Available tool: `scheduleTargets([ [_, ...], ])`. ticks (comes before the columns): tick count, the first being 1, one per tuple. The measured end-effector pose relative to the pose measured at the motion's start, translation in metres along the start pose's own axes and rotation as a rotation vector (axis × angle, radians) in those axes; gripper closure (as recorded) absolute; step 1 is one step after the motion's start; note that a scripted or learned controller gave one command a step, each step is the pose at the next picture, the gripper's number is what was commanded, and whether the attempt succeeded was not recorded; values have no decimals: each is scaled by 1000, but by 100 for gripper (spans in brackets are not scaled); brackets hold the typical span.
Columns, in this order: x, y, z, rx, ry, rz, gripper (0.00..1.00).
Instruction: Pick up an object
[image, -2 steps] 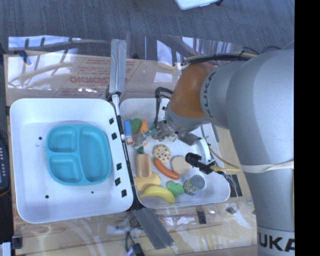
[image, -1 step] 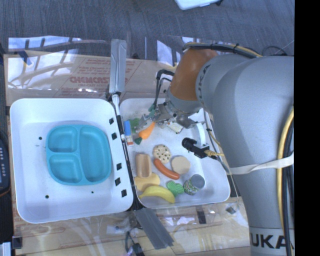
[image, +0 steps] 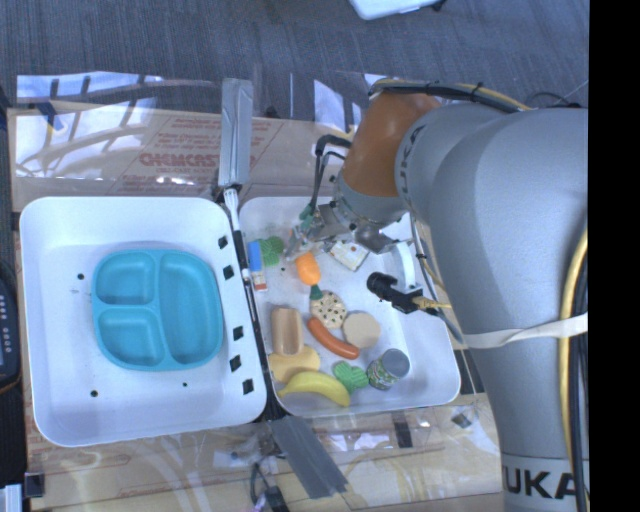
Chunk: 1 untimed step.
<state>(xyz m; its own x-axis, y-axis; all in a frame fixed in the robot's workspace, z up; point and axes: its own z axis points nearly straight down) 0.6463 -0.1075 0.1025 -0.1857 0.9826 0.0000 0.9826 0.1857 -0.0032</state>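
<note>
Jaws (image: 318, 228): low in right bin (image: 438, 345), by orange fruit (image: 308, 268); spread or pressed, cannot tell. Left bin (image: 50, 300): blue tray (image: 157, 307).

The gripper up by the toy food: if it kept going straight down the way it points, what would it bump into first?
Probably the small orange piece, which lies just under the gripper in the right bin. The white wedge and blue-and-red piece sit close beside it. One slanted view makes depth uncertain, so it might reach bare bin floor instead.
</note>
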Motion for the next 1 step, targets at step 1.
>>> scheduleTargets([
  [1, 35, 19, -95, -11, -1, -51, 100],
])
